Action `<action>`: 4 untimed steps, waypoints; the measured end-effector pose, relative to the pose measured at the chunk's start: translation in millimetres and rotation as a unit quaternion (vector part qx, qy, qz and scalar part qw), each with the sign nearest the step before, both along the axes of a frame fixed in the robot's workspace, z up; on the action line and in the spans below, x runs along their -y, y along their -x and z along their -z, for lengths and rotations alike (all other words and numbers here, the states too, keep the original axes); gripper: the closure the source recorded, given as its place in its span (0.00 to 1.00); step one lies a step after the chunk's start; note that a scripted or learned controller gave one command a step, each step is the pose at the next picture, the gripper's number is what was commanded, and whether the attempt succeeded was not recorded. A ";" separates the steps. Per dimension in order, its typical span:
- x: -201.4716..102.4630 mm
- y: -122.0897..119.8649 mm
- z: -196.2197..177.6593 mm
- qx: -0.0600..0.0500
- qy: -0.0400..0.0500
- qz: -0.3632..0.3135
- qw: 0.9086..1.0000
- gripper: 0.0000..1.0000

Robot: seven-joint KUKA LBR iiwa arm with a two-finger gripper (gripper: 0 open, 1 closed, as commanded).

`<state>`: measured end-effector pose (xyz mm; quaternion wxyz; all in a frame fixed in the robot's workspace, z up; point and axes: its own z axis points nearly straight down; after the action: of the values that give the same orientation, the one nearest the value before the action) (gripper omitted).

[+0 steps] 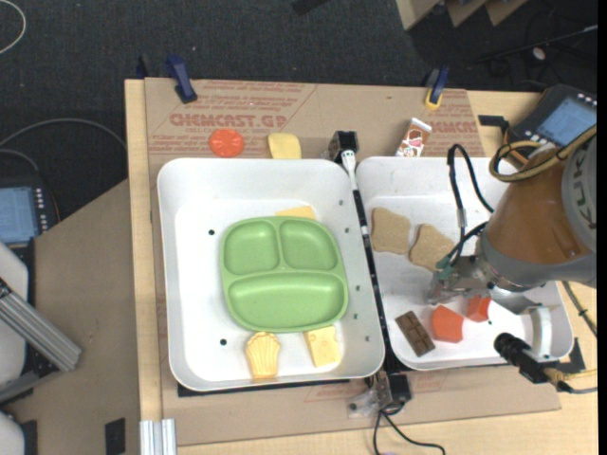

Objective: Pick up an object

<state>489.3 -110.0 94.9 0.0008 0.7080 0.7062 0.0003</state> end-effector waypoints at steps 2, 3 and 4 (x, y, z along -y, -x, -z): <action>-13.8 -11.0 11.1 0.000 0.000 -0.002 1.000 0.00; 31.6 -72.8 9.7 0.003 0.002 -0.001 1.000 0.00; 77.6 -17.1 10.4 -0.004 -0.001 0.002 1.000 0.00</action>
<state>506.3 -187.7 84.5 -0.0023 0.7092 0.7050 -0.0018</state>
